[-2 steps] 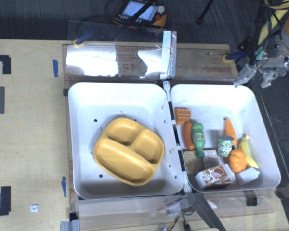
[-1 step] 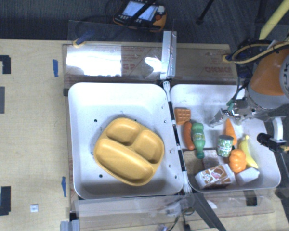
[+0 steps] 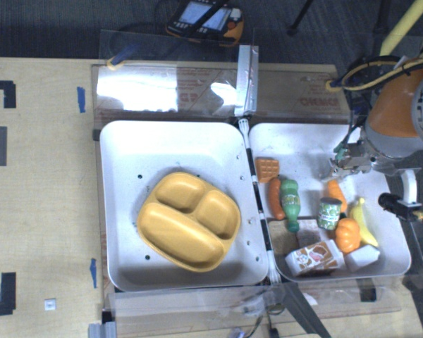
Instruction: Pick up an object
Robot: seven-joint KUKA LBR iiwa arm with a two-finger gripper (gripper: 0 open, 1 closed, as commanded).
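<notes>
The right bin (image 3: 303,143) holds several toy foods. A tan waffle (image 3: 267,167) lies at its left, with an orange sausage (image 3: 275,197) and a green bottle (image 3: 290,203) below it. Further right are a small green can (image 3: 329,213), a carrot (image 3: 335,191), a banana (image 3: 364,220) and an orange fruit (image 3: 347,235). A small carton (image 3: 314,258) and a white block (image 3: 364,258) lie along the front wall. My gripper (image 3: 343,160) hangs over the bin's upper right, just above the carrot. I see nothing held in it.
The left bin (image 3: 120,189) holds a yellow divided plate (image 3: 189,220). A clear plastic wall (image 3: 169,86) stands behind the bins. A handheld pendant (image 3: 204,18) lies beyond it. Yellow and black cables (image 3: 359,72) loop at the upper right by the arm.
</notes>
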